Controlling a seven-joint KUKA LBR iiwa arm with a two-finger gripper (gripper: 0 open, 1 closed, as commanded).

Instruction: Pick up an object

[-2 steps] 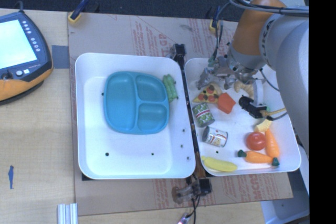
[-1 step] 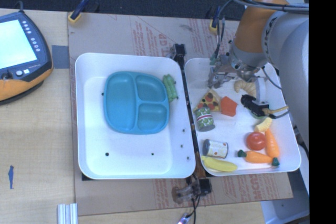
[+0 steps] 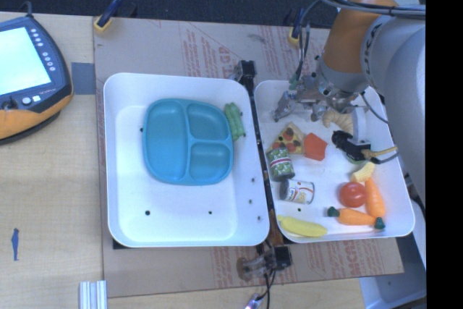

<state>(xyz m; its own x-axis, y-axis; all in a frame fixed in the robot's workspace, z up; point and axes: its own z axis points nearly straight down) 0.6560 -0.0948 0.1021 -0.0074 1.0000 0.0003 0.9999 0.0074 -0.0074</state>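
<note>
Bright, even overhead light, soft shadows, slight glare on white bins [image 3: 116,155], mild overall blur, low res.

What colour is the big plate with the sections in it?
Light blue. The divided plate shows in the camera view, in the left bin.

The arm [image 3: 391,61] is cut off by the right edge, and its bulk covers the far right corner of the right bin [image 3: 405,228]. A pale object [image 3: 340,119] beneath the wrist is mostly hidden, too little showing to name. The small can [image 3: 299,191] has a label too small to read. The handheld screen [image 3: 25,79] runs off the left edge. The clamp [image 3: 257,268] below the bins is blurred.
</note>
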